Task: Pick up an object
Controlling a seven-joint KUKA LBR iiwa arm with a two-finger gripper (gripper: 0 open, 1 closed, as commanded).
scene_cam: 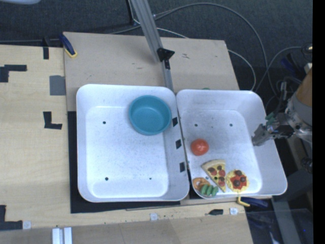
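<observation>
- White plastic, left bin: shallow, speckled, set on the bench and touching the right bin along their shared inner edge.
- Blue bowl: round, upright, mouth up, in the far right corner of the left bin, close to the dividing edge.
- White plastic, right bin: same make as the left; its contents sit toward the near side.
- Red ball: small, tomato-like, lying in the right bin near its left wall, apart from the other pieces.
- Pizza slice: wedge shape, yellow with red spots, lying flat just nearer than the ball.
- Yellow disc: round piece with red spots, flat, just beside the slice on its right.
- Green piece: small toy with an orange part next to it, at the bin's near left corner, close beside the slice.
- Gripper: grey, at the right rim of the right bin, well apart from every item; nothing shows between its fingers, and whether they are spread or closed cannot be told.
- Arm: enters from the right, with an orange part at the edge of view.
- Metal pole: slants from the top of view down to the gap between the bins.
</observation>
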